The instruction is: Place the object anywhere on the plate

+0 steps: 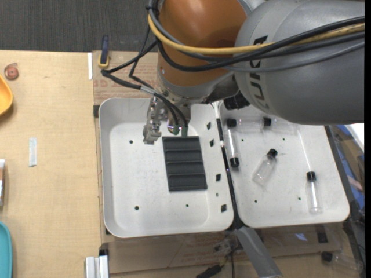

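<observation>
Right, my jaws (153, 133) hang over the left bin (116, 213), just up-left of the ribbed black plate (185, 164). I cannot tell their state. Vials (264, 168) lie in the right bin, well right.

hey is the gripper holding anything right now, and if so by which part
Nothing is held. The gripper hangs over the left bin, beside the black ridged plate, with nothing between its fingers.
</observation>
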You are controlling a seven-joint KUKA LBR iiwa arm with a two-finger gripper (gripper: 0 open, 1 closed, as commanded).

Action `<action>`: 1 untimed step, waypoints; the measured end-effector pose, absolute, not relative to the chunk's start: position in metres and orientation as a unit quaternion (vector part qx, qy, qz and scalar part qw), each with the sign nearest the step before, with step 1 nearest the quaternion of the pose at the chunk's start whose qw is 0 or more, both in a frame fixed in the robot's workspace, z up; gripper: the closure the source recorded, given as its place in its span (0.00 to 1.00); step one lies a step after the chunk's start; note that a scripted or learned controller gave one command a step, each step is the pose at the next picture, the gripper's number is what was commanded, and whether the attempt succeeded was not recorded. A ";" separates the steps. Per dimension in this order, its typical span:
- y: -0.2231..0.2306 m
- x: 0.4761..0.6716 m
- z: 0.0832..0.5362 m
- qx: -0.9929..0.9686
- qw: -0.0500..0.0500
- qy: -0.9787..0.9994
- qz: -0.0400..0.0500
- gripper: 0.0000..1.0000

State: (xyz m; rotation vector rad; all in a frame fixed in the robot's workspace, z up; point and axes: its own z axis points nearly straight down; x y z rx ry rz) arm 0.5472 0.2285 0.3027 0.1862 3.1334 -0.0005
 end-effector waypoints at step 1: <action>0.228 0.587 0.241 -0.073 0.001 0.997 0.000 1.00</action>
